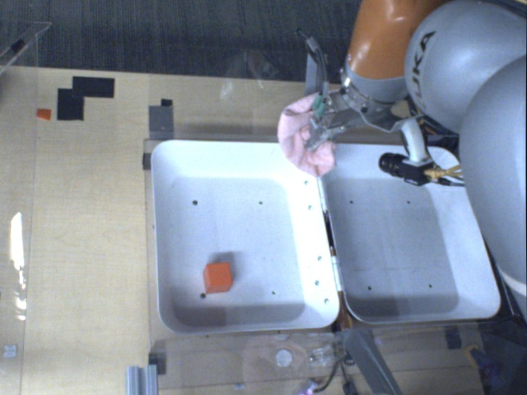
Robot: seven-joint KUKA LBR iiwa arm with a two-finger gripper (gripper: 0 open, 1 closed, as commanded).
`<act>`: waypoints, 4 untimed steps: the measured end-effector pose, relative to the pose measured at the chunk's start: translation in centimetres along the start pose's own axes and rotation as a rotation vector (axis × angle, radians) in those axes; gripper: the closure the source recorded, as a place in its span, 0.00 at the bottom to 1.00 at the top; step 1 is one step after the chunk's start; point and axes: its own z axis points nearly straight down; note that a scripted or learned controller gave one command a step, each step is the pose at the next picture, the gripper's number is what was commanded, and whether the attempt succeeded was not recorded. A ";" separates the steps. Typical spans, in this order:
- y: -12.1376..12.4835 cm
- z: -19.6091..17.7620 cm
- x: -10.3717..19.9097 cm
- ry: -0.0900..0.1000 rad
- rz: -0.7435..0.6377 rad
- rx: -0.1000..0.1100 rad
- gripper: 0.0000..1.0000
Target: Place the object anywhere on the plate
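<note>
1. Pink cloth (pixel 303 135), the likely object, hung bunched at the gripper (pixel 319 130), above the far rim where the left bin (pixel 247 220) met the right bin (pixel 412 245).
2. Fingers (pixel 323 120) appeared pinched on the cloth's right side; its bulk lay to their left and drooped downward.
3. You could see no plate; an orange block (pixel 218 277) sat well apart, in the left bin's near part.

Pink plate (pixel 303 141), tilted up on edge, raised over the far end of the seam between the two bins. Small orange block (pixel 218 277), lying flat on the left bin's floor near its front wall, well apart.
</note>
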 end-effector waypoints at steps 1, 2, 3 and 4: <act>0.9 0.1 5.9 0.002 -0.403 0.002 1.00; 0.3 0.8 10.1 0.003 -0.806 0.001 1.00; 0.2 0.0 12.2 0.001 -1.206 -0.005 1.00; 0.2 0.0 12.2 0.001 -1.206 -0.005 0.00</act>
